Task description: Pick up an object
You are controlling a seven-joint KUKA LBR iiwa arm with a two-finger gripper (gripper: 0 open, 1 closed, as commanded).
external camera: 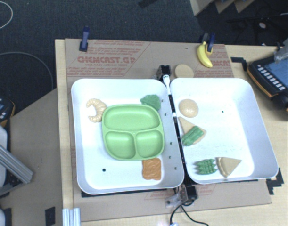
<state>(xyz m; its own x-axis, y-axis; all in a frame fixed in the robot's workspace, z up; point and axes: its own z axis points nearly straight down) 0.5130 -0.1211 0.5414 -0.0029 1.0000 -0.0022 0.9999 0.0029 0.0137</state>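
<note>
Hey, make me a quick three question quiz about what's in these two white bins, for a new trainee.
1. True or false: the green tray lies in the left bin.
2. Which item lies nearest the tray's front edge? A. croissant B. orange waffle piece C. round bun
3. Fill in: the banana lies ____ the bins, on the board.

Key: 1 true; 2 B; 3 outside.

I see the bench (63,126) topped with a printed cardboard sheet (115,55). Two white bins sit on it, touching along their inner edges: the left bin (82,140) and the right bin (252,126). Behind them on the cardboard lie a banana (204,56) and a round beige piece (184,71).
</note>
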